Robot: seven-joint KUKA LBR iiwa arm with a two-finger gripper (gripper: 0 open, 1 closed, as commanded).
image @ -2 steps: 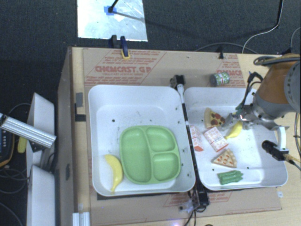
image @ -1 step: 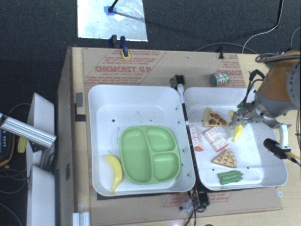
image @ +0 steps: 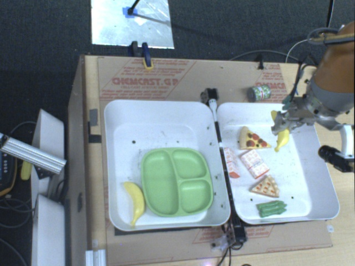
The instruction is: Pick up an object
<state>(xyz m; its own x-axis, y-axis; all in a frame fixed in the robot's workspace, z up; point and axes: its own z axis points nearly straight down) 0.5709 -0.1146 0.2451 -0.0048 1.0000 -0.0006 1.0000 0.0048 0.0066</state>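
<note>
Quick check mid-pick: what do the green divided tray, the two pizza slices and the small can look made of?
Green divided tray: looks like moulded plastic, smooth with a soft sheen. Pizza slices: probably plastic toy food, flat colours, crisp edges. Small can: apparently metal with a printed label, though too small to be sure.

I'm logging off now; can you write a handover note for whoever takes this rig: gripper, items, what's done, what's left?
Gripper: over the right bin, upper part, with a small yellow item at its tips; a secure grasp cannot be confirmed.
Right bin: two pizza slices, a red-white box, a green item.
Left bin: green tray, banana beside it.
A can lies on the bench behind the right bin.
Done: arm is at the yellow item.
Left: confirm the grip, lift clear.
</note>
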